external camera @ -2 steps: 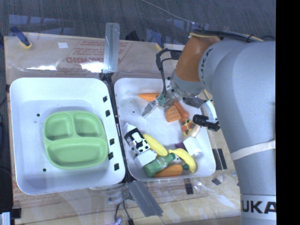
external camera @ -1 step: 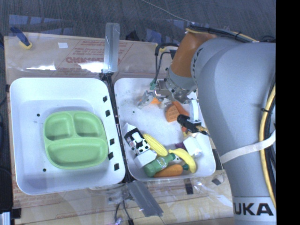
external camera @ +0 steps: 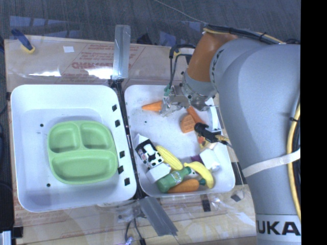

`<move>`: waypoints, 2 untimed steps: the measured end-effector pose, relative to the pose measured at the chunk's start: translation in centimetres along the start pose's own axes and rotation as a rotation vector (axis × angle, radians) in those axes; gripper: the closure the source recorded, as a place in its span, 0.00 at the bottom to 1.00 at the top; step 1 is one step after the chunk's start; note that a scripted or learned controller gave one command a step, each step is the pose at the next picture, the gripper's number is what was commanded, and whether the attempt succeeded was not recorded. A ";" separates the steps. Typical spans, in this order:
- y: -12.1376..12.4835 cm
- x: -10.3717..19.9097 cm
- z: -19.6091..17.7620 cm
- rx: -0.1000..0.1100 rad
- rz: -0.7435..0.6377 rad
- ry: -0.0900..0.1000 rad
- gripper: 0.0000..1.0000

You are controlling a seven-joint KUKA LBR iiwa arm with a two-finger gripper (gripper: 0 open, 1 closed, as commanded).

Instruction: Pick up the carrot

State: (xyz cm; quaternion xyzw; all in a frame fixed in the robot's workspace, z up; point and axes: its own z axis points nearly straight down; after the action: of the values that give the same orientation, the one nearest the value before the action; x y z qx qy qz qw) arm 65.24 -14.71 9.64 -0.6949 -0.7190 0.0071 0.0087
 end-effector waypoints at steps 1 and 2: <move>-6.6 3.3 0.7 -0.017 -0.246 -0.003 1.00; -5.1 8.6 -9.6 -0.025 0.259 0.001 1.00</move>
State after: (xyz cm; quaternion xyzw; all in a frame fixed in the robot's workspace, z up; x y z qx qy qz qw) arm 60.09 -6.26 19.39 -0.7819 -0.6233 -0.0012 -0.0003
